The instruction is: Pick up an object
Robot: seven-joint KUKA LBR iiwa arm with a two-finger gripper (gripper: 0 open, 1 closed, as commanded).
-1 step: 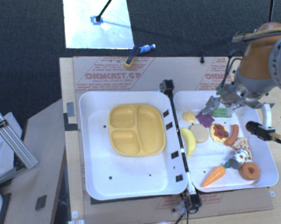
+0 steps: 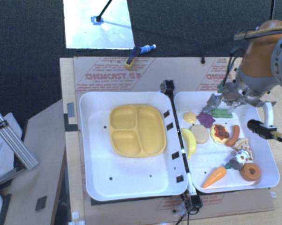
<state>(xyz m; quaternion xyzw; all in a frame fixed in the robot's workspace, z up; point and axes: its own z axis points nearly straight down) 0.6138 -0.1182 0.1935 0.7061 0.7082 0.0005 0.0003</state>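
Hovering over the right bin point(image 2: 273, 174), the end effector point(image 2: 214, 102) sits just above the purple toy point(image 2: 205, 119) and beside the green one point(image 2: 222, 113); its finger state cannot be told. A yellow tray point(image 2: 135, 130) lies in the left bin point(image 2: 99, 181).

Red printing reading "CHEMCAST GP" runs repeatedly across the brown protective sheet point(image 2: 112, 74) that covers the desk beneath the two white bins, clearest above the left bin, while the smaller lines beside it stay illegible.
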